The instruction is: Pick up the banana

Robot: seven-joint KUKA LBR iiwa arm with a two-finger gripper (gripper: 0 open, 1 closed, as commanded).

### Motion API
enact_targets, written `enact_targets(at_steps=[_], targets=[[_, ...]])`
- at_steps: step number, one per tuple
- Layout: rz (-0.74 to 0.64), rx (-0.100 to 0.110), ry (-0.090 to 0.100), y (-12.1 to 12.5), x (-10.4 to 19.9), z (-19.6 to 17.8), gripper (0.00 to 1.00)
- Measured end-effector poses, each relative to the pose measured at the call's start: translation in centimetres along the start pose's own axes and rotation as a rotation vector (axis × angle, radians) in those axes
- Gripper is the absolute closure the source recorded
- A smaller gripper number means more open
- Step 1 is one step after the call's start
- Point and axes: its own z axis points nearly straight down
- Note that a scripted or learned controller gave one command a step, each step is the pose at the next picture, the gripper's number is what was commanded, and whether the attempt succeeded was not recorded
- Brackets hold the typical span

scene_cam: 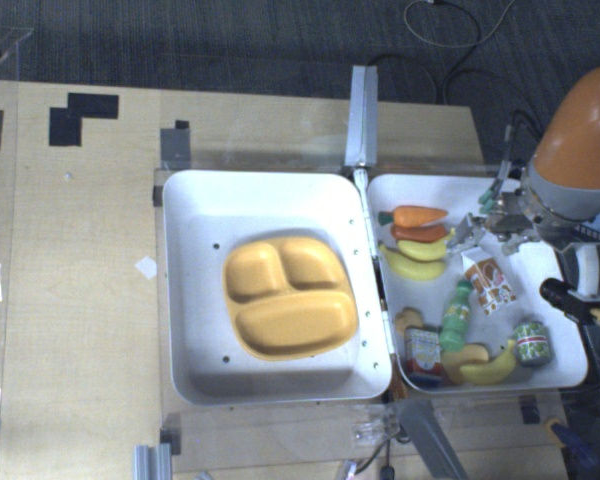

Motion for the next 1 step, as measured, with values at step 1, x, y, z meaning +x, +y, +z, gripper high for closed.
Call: enact_targets(at_steps=[1], targets=[[-0.003, -0.002, 0.001, 0.21, 0.04, -0.88, 1.00]])
